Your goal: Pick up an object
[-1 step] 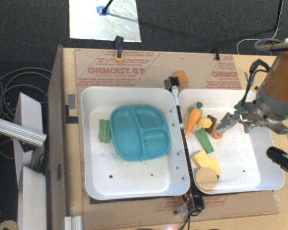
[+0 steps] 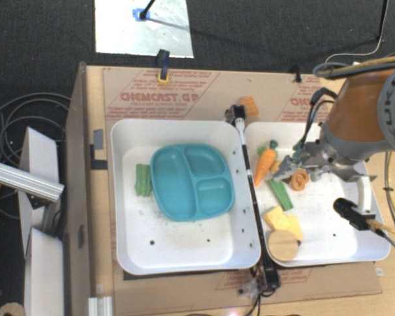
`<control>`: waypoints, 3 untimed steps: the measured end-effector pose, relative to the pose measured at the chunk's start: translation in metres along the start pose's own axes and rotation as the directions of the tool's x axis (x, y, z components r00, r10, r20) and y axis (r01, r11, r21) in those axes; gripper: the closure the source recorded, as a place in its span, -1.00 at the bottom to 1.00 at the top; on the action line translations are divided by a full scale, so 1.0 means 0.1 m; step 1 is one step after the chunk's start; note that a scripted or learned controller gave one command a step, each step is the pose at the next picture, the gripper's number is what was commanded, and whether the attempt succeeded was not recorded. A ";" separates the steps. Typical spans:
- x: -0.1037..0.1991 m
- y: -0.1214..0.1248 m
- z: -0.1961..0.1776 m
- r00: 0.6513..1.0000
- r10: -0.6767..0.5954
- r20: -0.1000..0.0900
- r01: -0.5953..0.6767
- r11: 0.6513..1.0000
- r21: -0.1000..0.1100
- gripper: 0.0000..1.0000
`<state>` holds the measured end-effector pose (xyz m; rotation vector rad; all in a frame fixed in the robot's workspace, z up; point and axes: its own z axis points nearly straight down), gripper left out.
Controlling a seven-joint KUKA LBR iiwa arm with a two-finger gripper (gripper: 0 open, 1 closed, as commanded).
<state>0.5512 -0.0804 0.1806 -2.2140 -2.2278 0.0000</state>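
My gripper (image 2: pixel 293 168) hangs low over the middle of the right bin (image 2: pixel 368 242), with the arm coming in from the right. Directly under its tip lies a small orange ring-shaped piece (image 2: pixel 299 180); whether the gripper has hold of it is unclear. An orange carrot (image 2: pixel 264 164) lies just left of the gripper, near the bin's left wall. A green stick (image 2: pixel 281 194) lies below the gripper. A small green piece (image 2: pixel 273 144) sits at the carrot's top end. Yellow wedges (image 2: pixel 282 222) and a round wooden disc (image 2: pixel 282 245) rest in the near left corner.
The left bin (image 2: pixel 128 236) holds a teal divided plate (image 2: pixel 191 181) and a green strip (image 2: pixel 143 180) at the plate's left. An orange block (image 2: pixel 249 105) sits on the board behind the bins, next to a clamp.
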 end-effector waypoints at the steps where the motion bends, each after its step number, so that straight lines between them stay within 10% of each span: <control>1: -0.18 -0.03 1.01 1.000 0.006 0.001 -0.006 1.000 0.001 -1.00; 2: -0.17 -0.02 0.86 1.000 0.005 0.000 -0.005 1.000 -0.004 1.00; 3: 0.49 0.24 -0.09 1.000 -0.005 -0.001 0.005 1.000 -0.011 1.00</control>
